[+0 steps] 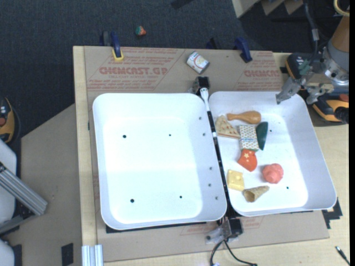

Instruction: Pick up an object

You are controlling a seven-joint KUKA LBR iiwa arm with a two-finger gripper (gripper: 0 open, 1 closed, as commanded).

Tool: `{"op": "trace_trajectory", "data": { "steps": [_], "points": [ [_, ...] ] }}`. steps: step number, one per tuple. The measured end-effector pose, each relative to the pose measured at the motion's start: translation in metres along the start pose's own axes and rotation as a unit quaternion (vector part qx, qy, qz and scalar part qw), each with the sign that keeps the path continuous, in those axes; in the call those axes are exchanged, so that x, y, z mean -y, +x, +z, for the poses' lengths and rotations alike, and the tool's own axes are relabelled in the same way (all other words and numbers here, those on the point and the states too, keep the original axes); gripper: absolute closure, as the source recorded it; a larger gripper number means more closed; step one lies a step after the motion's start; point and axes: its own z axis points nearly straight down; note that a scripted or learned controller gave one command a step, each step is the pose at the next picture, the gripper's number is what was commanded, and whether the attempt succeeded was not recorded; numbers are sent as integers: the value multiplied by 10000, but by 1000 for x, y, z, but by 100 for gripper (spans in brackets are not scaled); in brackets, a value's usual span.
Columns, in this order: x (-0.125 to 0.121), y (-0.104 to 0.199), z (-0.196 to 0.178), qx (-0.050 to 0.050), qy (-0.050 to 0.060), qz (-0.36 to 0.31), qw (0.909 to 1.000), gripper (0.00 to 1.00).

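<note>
Bright, even light from above. The white bins glare a bit. Shadows are soft. The picture looks slightly blurry.

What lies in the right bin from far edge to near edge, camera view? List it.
Chicken drumstick → cracker wedge → patterned block → strawberry → pink ball → cheese cube → ice cream cone.

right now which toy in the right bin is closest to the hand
The drumstick, the orange-brown piece at the far end of the right bin. It lies nearest the hand; the other toys sit farther toward the front.
</note>
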Motion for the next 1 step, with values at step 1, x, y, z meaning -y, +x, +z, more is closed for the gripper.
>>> {"op": "trace_trajectory", "data": {
  "steps": [1],
  "points": [
    [8,24,144,-12,-6,3,10000,0]
  ]
}}
